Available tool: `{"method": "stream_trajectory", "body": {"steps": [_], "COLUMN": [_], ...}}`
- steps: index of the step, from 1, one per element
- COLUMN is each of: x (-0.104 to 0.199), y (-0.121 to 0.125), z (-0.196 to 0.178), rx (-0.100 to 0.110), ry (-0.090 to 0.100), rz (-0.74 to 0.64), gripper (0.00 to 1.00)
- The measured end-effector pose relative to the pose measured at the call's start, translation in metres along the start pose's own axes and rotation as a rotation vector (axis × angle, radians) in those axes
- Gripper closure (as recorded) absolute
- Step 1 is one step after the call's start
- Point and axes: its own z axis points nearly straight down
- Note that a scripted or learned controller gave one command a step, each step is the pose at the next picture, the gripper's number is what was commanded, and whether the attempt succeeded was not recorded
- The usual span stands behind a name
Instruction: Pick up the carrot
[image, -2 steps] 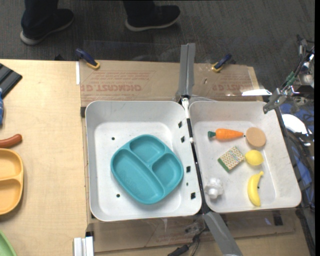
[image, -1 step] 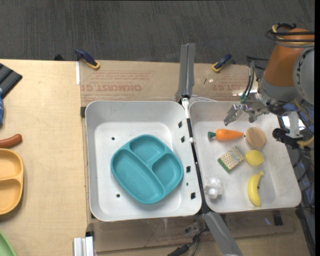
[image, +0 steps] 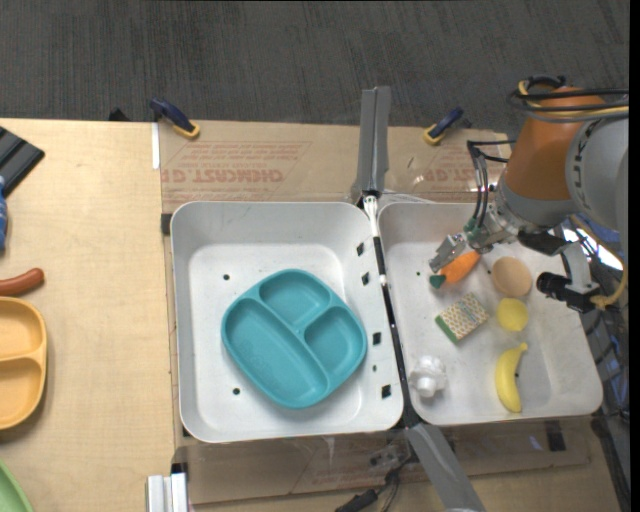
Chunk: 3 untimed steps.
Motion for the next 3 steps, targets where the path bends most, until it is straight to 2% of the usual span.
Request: {"method": "stream_trajectory", "body": {"steps": [1, 2, 3], "x": [-0.003, -0.002, 0.014], "y": [0.000, -0.086, -0.100], "z": [-0.010, 0.006, 0.005], "rx": [-0.003, 0.009, 0.004], "ry": [-0.005, 0.008, 0.010], "rz": [0.004, -0.207, -0.926], "gripper": [1.00, 1.00, 1.00]}}
